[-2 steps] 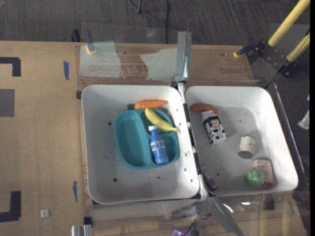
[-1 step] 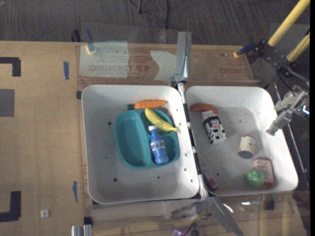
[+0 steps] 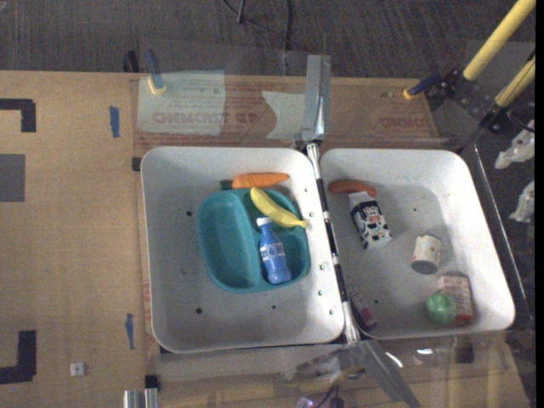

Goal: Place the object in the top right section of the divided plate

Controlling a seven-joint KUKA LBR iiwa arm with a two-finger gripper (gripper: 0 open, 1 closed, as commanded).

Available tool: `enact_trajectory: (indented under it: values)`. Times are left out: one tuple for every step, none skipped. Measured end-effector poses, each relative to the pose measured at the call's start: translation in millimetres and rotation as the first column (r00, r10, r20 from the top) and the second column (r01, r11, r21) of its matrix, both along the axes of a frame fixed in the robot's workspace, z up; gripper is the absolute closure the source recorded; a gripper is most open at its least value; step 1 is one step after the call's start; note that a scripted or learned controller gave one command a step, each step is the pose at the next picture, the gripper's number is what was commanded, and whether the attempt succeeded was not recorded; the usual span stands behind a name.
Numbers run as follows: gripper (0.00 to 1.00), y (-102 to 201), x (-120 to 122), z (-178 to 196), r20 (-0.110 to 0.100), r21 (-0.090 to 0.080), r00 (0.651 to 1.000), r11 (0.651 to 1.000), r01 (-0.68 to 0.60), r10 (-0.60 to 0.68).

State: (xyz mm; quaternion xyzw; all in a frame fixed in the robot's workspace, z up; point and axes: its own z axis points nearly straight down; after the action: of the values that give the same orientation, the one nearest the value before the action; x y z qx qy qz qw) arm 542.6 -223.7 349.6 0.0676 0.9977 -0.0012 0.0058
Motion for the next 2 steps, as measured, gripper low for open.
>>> enact_trajectory:
  values:
    - [0.00,-0.7,42.0,42.0,0.000,0.000,0.997,0.997,-0.082,0.082]
    - [0.00,-0.1,90.0,89.1,0.000,-0.001,0.990,0.990,-0.139,0.139]
